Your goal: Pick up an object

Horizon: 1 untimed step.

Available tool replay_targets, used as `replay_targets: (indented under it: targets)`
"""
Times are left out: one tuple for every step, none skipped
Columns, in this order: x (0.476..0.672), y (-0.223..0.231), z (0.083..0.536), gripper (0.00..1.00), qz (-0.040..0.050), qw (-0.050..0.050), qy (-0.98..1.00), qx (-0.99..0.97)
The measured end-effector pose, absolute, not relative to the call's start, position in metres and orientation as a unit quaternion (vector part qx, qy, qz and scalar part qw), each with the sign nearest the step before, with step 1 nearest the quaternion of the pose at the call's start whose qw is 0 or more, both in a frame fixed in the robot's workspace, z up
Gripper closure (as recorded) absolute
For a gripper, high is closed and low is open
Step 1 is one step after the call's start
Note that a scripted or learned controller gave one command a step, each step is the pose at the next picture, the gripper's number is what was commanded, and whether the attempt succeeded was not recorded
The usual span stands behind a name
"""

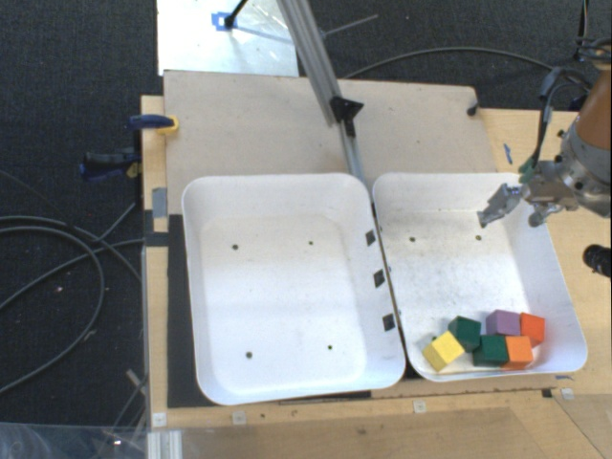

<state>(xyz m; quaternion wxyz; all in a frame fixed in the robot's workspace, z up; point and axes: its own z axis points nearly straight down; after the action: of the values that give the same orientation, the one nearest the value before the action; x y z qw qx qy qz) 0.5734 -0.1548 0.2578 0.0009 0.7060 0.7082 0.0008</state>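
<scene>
So my two-finger gripper [517,208] is hanging over the upper right part of the right shallow white plastic bin [449,285], reaching in from the right side of the view; the two grey fingers look spread apart with a gap between them, and there's nothing sitting in that gap; one finger [495,207] points left toward the bin's middle, the other sits closer to the bin's right rim.

The stuff I could grab is all huddled in the lower right corner of that same bin, well apart from my gripper; there's a yellow cube-ish block [443,350] on the left end of the cluster, a dark green block [467,332] just beside it, a second green block [491,350] next to that, a purple block [503,322] behind, an orange block [518,352] at the front, and a red-orange block [533,329] on the far right; they're packed close, touching or nearly so, hard to say which.

The left shallow white plastic bin [287,285] sits right alongside, the rims meeting down the middle.
</scene>
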Motion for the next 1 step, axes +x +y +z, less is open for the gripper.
replay_targets:
  targets:
    - [0.5734,-0.1548,0.2578,0.00,0.0008,0.001,0.708,0.706]
